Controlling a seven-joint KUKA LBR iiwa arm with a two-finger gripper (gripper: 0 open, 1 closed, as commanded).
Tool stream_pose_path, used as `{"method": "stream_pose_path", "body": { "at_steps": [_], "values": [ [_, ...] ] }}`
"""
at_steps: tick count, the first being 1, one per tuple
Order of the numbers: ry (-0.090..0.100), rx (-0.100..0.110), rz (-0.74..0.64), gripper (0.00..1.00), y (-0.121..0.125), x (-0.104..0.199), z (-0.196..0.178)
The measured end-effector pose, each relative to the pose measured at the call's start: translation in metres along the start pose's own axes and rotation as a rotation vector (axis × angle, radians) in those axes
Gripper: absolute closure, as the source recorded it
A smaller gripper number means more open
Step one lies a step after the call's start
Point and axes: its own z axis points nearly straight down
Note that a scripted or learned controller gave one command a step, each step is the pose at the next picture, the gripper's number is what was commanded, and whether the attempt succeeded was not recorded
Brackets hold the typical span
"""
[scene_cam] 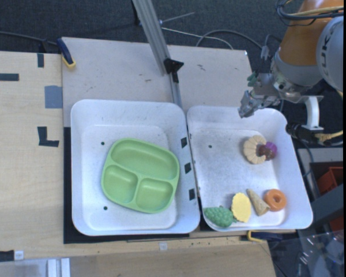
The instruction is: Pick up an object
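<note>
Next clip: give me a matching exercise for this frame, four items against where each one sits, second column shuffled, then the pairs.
Items:
1. green plate
2. orange ring
3. green leafy toy
4. gripper

Places:
A. near front corner of the right bin, beside the divider between the bins
B. above the far edge of the right bin
C. middle of the left bin
D. front of the right bin, toward its outer side

Pairs: 1-C, 2-D, 3-A, 4-B

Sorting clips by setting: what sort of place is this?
Probably a robotics lab bench: a robot arm over two white bins, toy food such as a donut, and loose cables.
</note>
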Motion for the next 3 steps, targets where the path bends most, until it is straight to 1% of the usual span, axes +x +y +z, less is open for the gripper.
{"method": "stream_pose_path", "body": {
  "at_steps": [1,3],
  "values": [
    [0.001,0.004,-0.004,1.0,0.012,0.046,0.0],
    [0.001,0.005,-0.005,1.0,0.023,0.163,0.03]
  ]
}}
